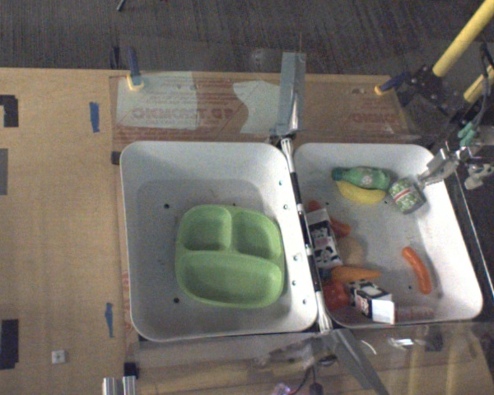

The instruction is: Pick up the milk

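The milk point(321, 239) is a small black-and-white carton lying along the left wall of the right bin point(465, 257), close to the divider between the bins. My gripper point(438, 169) sits at the right bin's upper right rim, just above and to the right of a green-labelled can point(406, 194). It is far to the right of the milk, with nothing visibly held.
A second white carton point(373, 301) lies near the right bin's front. A green bottle point(362, 176), banana point(361, 193), carrot point(356, 274) and sausage point(417, 269) share that bin. A green divided plate point(230, 255) lies in the left bin point(148, 171).
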`<state>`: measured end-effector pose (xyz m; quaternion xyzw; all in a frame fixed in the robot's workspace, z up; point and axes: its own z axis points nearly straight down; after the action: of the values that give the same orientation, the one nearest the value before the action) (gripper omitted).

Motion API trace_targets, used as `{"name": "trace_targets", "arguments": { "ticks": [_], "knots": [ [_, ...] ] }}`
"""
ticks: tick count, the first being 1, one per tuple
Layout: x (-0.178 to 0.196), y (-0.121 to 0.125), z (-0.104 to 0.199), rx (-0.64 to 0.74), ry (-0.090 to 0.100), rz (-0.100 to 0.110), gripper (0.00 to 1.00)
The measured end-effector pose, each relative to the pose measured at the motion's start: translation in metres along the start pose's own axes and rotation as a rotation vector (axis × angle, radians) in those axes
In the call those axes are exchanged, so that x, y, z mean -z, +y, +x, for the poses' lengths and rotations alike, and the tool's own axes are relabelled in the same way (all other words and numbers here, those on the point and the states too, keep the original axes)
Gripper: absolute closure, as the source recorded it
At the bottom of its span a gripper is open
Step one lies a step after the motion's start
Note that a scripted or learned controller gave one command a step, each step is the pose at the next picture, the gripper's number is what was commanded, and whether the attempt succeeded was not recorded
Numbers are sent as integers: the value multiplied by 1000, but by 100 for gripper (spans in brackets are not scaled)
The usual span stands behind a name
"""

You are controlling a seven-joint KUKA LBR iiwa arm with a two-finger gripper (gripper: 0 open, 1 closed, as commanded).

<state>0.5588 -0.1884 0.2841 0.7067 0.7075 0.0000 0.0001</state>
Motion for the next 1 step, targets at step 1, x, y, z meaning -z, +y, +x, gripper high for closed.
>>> {"name": "trace_targets", "arguments": {
  "ticks": [1],
  "knots": [
    [-93,-33,-35,-93,0,0,0]
  ]
}}
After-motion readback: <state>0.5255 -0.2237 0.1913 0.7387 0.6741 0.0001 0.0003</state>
